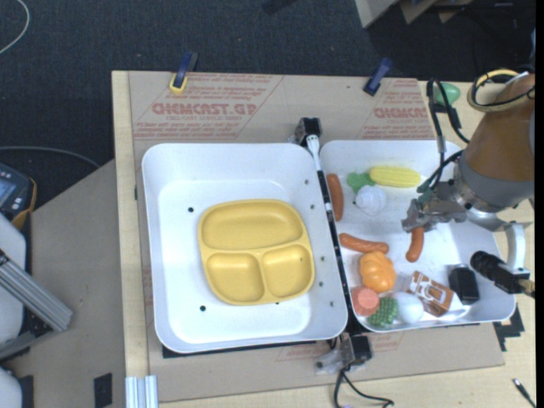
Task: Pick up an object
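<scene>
My gripper (422,218) hangs over the middle of the right bin (442,155). Directly below it is a small red-orange sausage (415,245), lying lengthwise with its top end at the gripper's tip; whether it is gripped is unclear. Around it lie a yellow corn cob (395,176), a green piece (358,179), a clear ball (371,199), a red sausage (335,195), an orange sausage (364,244), an orange pepper (377,270), a pink round piece (365,300), broccoli (385,313), a white egg (410,310), a brown-and-white packet (432,291) and a black block (463,283).
The left bin (170,228) holds a yellow divided plate (255,250). The two bins meet along a ridge (327,219) with black clips at either end. The arm's grey and orange body (501,155) covers the right bin's far right side.
</scene>
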Controlling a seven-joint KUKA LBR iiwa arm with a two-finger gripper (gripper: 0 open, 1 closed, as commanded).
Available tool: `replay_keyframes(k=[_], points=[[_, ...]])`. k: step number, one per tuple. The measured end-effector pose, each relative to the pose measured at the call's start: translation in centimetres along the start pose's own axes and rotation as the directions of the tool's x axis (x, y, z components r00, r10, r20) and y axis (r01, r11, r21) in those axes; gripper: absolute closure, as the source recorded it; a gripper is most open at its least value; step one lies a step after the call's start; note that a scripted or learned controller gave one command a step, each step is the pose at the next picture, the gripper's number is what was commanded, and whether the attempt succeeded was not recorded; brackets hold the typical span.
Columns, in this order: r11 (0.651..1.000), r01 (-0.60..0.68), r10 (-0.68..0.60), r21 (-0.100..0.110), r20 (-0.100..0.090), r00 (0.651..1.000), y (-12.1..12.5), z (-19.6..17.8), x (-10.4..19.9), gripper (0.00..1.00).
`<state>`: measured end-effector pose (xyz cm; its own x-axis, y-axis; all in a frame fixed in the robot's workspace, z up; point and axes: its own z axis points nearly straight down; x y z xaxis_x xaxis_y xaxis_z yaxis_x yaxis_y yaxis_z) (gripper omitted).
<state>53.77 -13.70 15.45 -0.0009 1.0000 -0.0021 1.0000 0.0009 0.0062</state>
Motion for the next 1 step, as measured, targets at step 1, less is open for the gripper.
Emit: replay_keyframes(k=[1], points=[[1.000, 0.001, -0.001, 0.000, 0.000, 1.000, -0.50, -5.57, 0.76, 1.00]])
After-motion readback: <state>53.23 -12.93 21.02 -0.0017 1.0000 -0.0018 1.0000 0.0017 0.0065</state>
